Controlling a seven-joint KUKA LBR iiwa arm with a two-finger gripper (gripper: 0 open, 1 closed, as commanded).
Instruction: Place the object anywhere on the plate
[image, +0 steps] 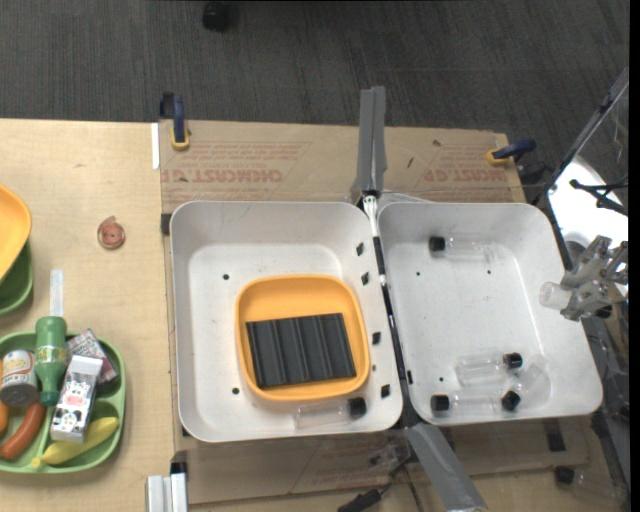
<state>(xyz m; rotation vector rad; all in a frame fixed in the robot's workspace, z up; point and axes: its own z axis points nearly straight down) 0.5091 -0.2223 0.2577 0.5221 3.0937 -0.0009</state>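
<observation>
Nearest the camera, on the wooden bench left of the bins, a green divided plastic tray (112, 398) carries toy food, including a green bottle (48, 358) and a small white carton (72, 396). In the near part of the right-hand shallow white bin (470, 300) lie several clear plastic bottles with black caps (490, 372), close together near the front wall. Level with them, a black-capped clear item (354, 406) rests at the front edge of the left-hand shallow white bin (205, 300). In the middle of that bin sits the rounded-square orange plastic plate (300, 288). The flat dark grey ribbed rectangular slab (300, 350) lies squarely inside the plate's rim, flat and fully supported. Taking this slab as the task's object, the placing looks finished, with at most the arm's retreat left. Farther right, the grey metal gripper (590, 280) hangs at the outer wall of the right bin, well apart from the plate and touching nothing on it. Whether it is spread or closed cannot be told, and a pale translucent shape just beside it is too unclear to name. Beyond that, one more clear bottle (458, 243) lies at the far side of the right bin. A brown cardboard sheet (300, 165) is clamped under the bins' far edge.
</observation>
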